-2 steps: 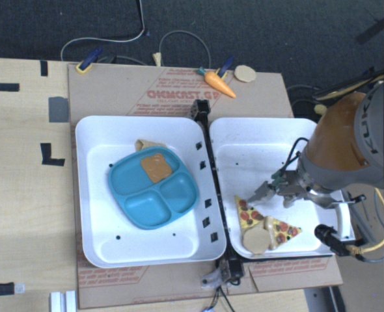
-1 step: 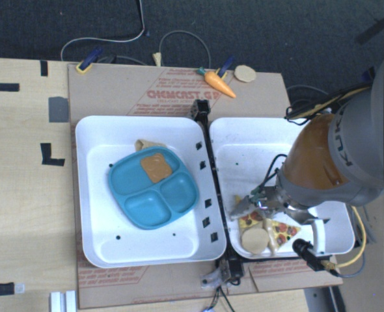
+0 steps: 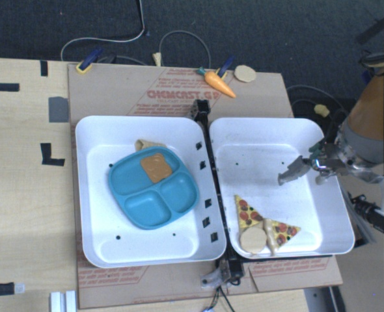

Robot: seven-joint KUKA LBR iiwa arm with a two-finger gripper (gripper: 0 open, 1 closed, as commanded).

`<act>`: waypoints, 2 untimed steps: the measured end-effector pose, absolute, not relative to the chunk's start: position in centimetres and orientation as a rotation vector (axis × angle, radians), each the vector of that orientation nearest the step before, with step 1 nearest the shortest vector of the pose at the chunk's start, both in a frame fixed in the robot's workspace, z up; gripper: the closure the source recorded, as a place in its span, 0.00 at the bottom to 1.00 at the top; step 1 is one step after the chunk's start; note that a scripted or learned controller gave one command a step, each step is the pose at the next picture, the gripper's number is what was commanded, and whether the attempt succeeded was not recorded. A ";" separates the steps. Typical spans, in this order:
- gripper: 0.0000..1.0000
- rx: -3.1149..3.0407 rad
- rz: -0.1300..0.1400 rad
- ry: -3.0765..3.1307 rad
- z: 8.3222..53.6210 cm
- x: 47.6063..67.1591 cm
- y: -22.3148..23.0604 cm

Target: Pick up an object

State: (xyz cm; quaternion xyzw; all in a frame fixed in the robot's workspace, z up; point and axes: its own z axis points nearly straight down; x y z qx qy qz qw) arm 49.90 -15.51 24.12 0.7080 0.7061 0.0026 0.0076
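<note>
Pizza slices [image 3: 254,215] and a round cookie [image 3: 253,240] lie heaped in the right bin's [image 3: 263,130] near corner, likely candidates for the pick, while the gripper [image 3: 307,169] hangs above bare floor nearby, finger spread indiscernible, nothing visibly held.

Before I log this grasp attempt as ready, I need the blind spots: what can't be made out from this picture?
- Grey two-finger gripper, camera view: small and blurred, over the right white bin.
- Tan flat piece in the left white bin: mostly hidden behind the blue divided plastic tray.
- Round cream disc: covers where the two toy pizza slices meet.
</note>
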 end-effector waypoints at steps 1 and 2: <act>0.00 2.223 -0.006 2.234 14.7 49.1 -9.2; 0.00 2.219 0.000 2.219 8.3 48.4 -9.6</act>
